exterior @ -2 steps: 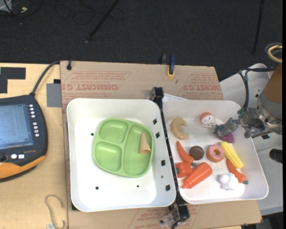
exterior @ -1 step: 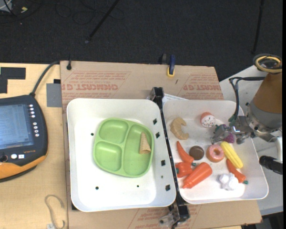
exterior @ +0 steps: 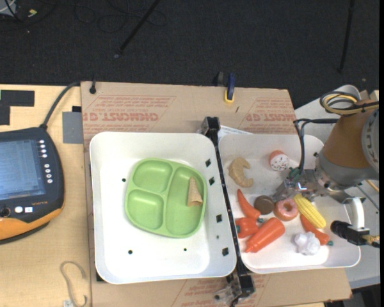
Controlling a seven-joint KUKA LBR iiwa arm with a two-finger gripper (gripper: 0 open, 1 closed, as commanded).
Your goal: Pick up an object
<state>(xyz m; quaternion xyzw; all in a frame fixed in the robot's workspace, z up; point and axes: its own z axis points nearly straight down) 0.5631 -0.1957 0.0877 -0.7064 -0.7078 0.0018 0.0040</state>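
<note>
End effector [exterior: 293,185] low in right bin [exterior: 336,261], grip state unclear; beside donut [exterior: 285,208], corn [exterior: 310,212], brown ball [exterior: 264,204]. Carrots [exterior: 264,234] nearby.

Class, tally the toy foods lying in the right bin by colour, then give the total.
Red or orange: 3
Tan: 1
Brown: 1
Pink: 1
Yellow: 1
White: 2
Total: 9
</note>
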